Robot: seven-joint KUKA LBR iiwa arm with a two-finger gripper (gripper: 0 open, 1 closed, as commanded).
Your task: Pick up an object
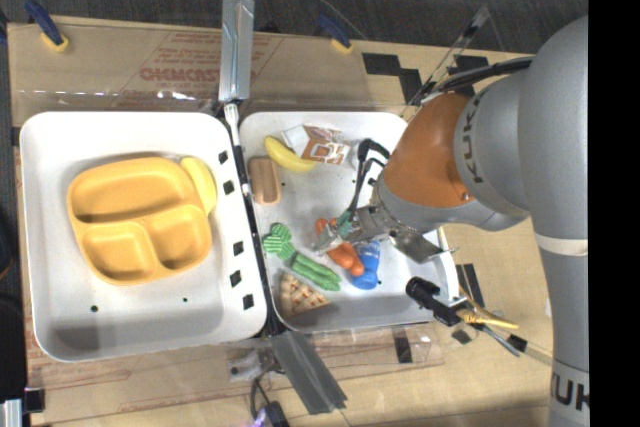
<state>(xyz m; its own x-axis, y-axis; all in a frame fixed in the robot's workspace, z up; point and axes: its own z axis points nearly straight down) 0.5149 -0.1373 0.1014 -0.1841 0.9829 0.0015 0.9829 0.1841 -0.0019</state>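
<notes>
Grey and orange, my arm's wrist sits nearest the lens, masking much of the right bin [300,123]. Whether the gripper [350,233] is spread or closed I cannot tell; it looks to hover low over the toy pile. At its 6 o'clock lie an orange piece [344,257] and a blue piece [368,267], touching. I would descend straight and close on just one. At 9 o'clock sits a green toy [296,257], at 11 a banana [286,156]. Further at 9, the left bin [50,215] carries a yellow tray [140,215].

Even overhead light, soft shadows (slightly grainy), bright white bins [130,130]
</notes>
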